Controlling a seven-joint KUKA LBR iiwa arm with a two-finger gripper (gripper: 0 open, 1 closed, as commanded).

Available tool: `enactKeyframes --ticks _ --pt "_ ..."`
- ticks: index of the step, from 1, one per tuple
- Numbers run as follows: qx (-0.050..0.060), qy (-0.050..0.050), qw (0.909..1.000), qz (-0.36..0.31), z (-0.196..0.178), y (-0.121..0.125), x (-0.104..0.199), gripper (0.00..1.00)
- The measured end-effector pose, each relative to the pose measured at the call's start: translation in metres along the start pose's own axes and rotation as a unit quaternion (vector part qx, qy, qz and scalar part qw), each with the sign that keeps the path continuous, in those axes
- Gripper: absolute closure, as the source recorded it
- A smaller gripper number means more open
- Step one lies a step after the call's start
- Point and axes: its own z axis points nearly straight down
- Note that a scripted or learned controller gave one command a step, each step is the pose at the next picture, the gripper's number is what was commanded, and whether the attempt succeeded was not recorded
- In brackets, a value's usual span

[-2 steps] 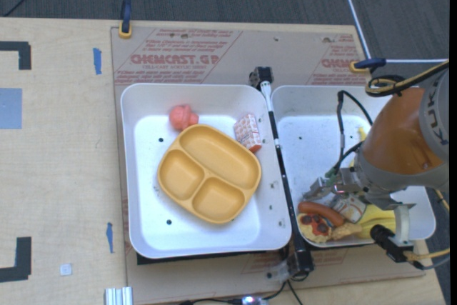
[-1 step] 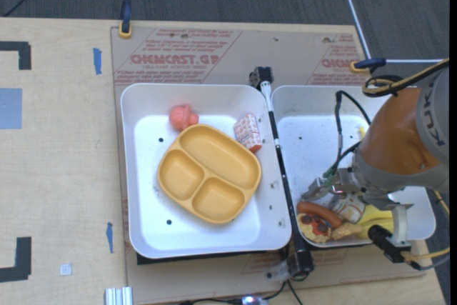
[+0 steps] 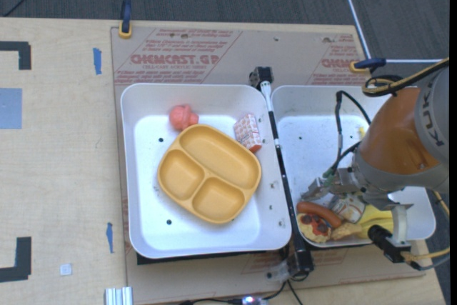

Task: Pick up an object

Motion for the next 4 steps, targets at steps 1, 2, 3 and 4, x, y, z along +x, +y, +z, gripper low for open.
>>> enactKeyframes --ticks 1,2,3,4 --pt "-0.003 0.000 1.0000 0.000 -0.011 0.002 0.000 1.00" --pt "0.003 0.002 1.0000 -0.001 -0.099 0.000 0.003 1.00" --pt "0.002 0.002 1.0000 -0.002 -0.124 0.000 0.067 1.00" --pt "0.005 0.002 1.0000 0.000 -0.110 0.001 0.024 1.00"
